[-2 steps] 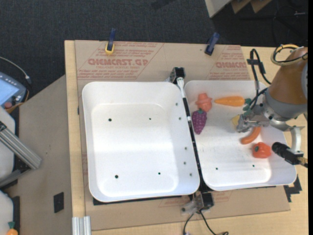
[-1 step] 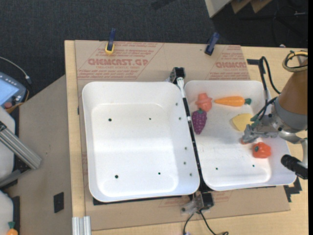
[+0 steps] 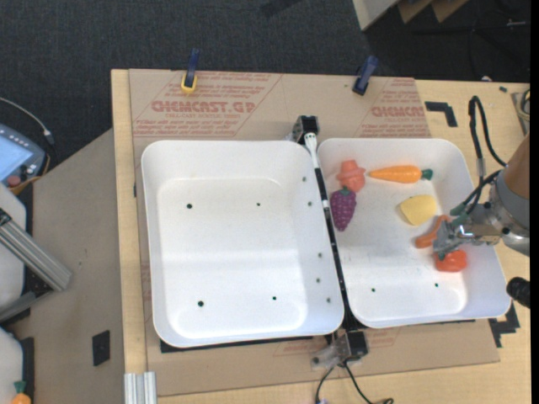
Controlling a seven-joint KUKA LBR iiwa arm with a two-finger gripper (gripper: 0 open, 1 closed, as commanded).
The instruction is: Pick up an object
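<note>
Gripper (image 3: pixel 446 241): down at right bin's (image 3: pixel 396 305) right edge, over red-orange toy (image 3: pixel 450 261).
Jaws: cannot tell, apart or together.
Progress: toy rests in bin, nothing lifted; grasp and lift remain.

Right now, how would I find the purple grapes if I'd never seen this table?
Look at the right bin of the two white ones. Go to its left wall, near the divider between the bins, toward the far end. The grapes sit there just below a pinkish-orange toy; they are the only purple, bumpy thing among orange, yellow and red pieces.
</note>
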